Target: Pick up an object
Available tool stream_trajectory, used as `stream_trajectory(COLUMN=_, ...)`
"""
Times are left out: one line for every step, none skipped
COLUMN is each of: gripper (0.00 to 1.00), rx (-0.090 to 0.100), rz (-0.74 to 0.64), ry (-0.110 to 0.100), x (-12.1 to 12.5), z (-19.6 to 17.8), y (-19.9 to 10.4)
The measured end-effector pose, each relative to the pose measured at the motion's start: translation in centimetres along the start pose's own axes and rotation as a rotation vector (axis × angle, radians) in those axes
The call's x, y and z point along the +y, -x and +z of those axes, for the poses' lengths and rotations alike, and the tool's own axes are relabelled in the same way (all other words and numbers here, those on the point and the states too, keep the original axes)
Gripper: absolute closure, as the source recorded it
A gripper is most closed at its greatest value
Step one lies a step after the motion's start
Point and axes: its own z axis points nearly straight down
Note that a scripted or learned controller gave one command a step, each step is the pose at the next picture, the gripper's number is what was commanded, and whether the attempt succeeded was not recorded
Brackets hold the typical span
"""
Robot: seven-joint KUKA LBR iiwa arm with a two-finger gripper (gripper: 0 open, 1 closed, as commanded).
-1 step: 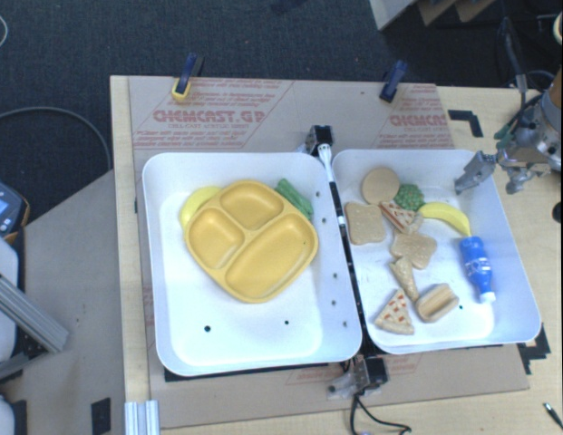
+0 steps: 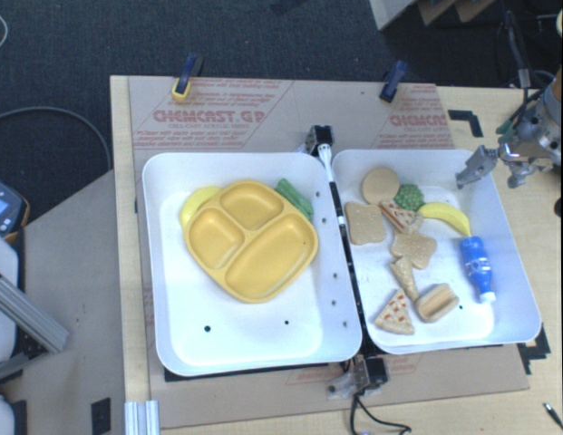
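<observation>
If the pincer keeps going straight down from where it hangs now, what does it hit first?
Likely the bare floor near the top right corner of the right bin, or its rim. The pincer hangs above and right of the banana, apparently clear of it, though depth is unclear.

One fixed camera looks down at a slant on the bench (image 2: 263, 107), both white bins (image 2: 163, 333) central, the arm (image 2: 535, 139) entering at three o'clock.
</observation>
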Motion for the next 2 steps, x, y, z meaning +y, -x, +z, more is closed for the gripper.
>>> stream_trajectory(gripper=0.0, rx=0.002, rz=0.001, ry=-0.006, x=-0.4, z=4.4, y=0.4)
stream_trajectory(gripper=0.0, rx=0.002, rz=0.0, ry=-0.007, x=-0.3, z=8.9, y=1.0)
